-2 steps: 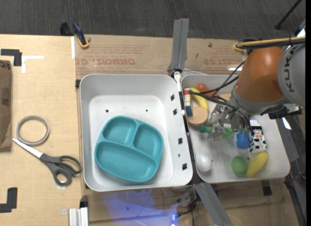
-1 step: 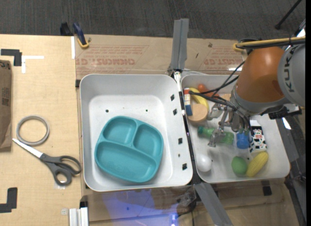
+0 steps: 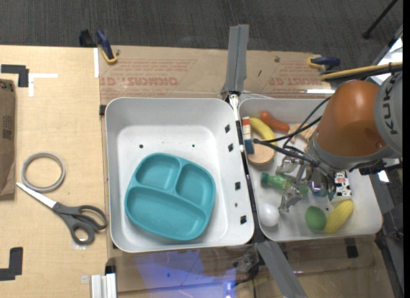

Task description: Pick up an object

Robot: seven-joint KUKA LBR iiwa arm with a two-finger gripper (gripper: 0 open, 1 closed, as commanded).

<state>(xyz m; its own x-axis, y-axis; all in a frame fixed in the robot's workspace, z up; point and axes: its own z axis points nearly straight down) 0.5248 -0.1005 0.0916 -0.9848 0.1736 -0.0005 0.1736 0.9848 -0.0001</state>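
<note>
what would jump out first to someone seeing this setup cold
Probably the teal divided plate lying alone in the left bin. Next, the arm's orange band hanging over the right bin, above a clutter of small things, among them a banana and a green ball.

Two white bins, one teal tray, one scissors, one tape roll

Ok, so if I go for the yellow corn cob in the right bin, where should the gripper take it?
Grip the yellow corn cob across its narrow middle, coming straight down from above. It lies tilted along the right white bin's near corner, so turn the gripper so it closes across the cob's width. The round green fruit sits tight against its left side, so clearance there looks slim.
</note>
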